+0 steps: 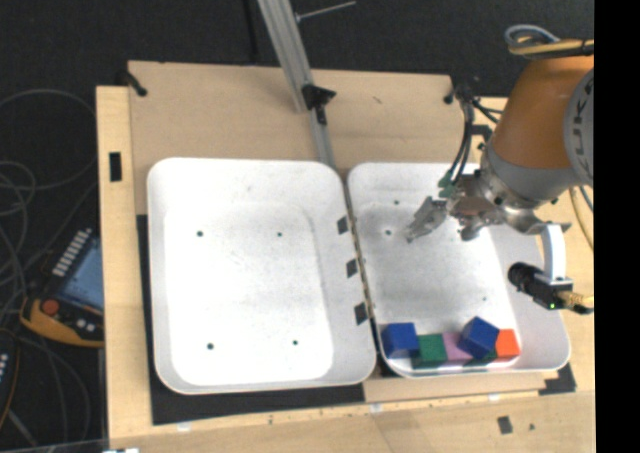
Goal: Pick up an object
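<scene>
Gripper (445,221) hangs over the upper middle of the right bin (400,271), its two fingers spread apart with nothing between them. Along that bin's near edge sits a row of small blocks, well apart from the gripper: a blue cube (400,338), a green block (431,349), a pink block (457,349), a second blue block (481,335) and an orange block (507,343). Left bin (250,271) lies alongside.

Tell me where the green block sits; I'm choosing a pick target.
The green block lies in the right bin, along its near edge, between a blue block and a pink block.
</scene>
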`<act>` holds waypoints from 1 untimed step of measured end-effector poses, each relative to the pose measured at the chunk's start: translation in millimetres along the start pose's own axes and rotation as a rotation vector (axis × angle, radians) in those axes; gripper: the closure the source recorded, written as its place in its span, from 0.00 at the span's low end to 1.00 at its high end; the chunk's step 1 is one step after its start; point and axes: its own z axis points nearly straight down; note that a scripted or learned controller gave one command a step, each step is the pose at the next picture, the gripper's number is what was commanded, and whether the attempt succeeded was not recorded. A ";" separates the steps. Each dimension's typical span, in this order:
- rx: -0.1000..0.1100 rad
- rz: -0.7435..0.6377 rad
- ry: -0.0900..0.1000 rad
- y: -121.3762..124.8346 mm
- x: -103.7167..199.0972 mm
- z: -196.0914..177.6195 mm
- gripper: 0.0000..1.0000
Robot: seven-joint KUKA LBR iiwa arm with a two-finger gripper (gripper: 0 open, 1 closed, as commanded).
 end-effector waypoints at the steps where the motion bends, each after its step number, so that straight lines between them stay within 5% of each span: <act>1: 0.012 0.001 0.002 -33.8 -73.8 124.6 0.00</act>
